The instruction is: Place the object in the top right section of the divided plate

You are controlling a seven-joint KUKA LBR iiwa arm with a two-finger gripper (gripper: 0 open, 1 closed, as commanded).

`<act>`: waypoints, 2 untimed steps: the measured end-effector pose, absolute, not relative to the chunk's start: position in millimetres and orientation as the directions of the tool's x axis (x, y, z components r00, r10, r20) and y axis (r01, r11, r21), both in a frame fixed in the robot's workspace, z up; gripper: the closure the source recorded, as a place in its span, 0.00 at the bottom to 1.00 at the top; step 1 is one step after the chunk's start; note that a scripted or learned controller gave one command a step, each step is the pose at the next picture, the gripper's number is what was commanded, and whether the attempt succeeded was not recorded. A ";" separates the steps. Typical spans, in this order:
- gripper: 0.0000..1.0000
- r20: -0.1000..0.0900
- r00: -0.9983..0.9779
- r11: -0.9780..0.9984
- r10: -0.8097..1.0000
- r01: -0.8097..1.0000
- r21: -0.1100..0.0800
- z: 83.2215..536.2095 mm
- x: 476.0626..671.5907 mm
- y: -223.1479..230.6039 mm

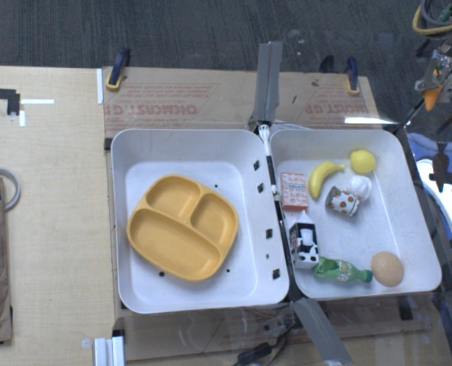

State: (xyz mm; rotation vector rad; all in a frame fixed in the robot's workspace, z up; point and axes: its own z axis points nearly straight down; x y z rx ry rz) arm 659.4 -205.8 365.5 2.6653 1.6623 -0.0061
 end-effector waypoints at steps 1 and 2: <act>1.00 -0.003 0.482 -0.482 0.876 0.876 -0.002 390.3 659.3 -189.1; 1.00 -0.004 0.525 -0.525 0.851 0.851 -0.003 439.1 633.8 -96.1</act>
